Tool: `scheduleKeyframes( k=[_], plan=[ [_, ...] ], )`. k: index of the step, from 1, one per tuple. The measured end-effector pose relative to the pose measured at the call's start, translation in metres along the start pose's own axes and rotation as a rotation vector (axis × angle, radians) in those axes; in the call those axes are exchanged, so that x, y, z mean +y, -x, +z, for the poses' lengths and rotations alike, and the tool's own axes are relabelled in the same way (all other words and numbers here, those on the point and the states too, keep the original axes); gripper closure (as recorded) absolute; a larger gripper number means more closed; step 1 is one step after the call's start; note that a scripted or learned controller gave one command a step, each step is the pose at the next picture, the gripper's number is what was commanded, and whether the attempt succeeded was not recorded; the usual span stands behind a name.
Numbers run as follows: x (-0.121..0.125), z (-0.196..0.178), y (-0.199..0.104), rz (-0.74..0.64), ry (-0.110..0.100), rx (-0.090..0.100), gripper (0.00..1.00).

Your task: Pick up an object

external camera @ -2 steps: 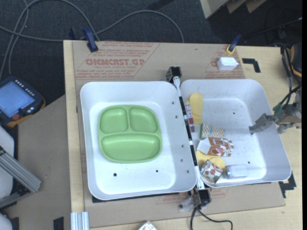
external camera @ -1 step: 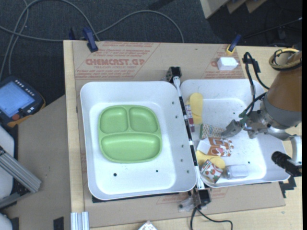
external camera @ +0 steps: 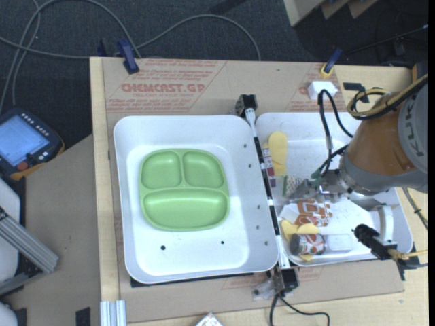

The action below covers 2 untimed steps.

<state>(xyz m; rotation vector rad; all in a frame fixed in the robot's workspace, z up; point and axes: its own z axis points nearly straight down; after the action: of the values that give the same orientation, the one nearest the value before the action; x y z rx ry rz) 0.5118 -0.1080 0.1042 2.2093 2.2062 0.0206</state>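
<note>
The grey arm with its orange band reaches into the right-hand shallow white bin (external camera: 401, 212), its claw (external camera: 325, 187) low over a heap of small packets (external camera: 309, 216) beside a yellow banana-shaped toy (external camera: 278, 148). A green three-compartment plastic plate (external camera: 183, 189) lies flat in the left white bin (external camera: 129, 202). I cannot tell how the claw stands.

The arm (external camera: 391, 148) is a thick rounded body: an orange band (external camera: 374, 147) with a grey shell (external camera: 380, 176) below it, and more grey casing at the upper side bearing part of a dark letter (too cropped to read). Black cables (external camera: 328, 124) loop along it, one yellow-and-black. Small metallic fittings sit at its tip.
</note>
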Motion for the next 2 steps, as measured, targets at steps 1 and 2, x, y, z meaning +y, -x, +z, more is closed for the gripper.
scheduleKeyframes(
  k=[1,2],
  plan=[
    [-0.007,0.019,0.000,-0.002,-0.021,0.004,0.00],
    [-0.006,0.009,0.000,-0.001,-0.018,0.003,1.00]
  ],
)
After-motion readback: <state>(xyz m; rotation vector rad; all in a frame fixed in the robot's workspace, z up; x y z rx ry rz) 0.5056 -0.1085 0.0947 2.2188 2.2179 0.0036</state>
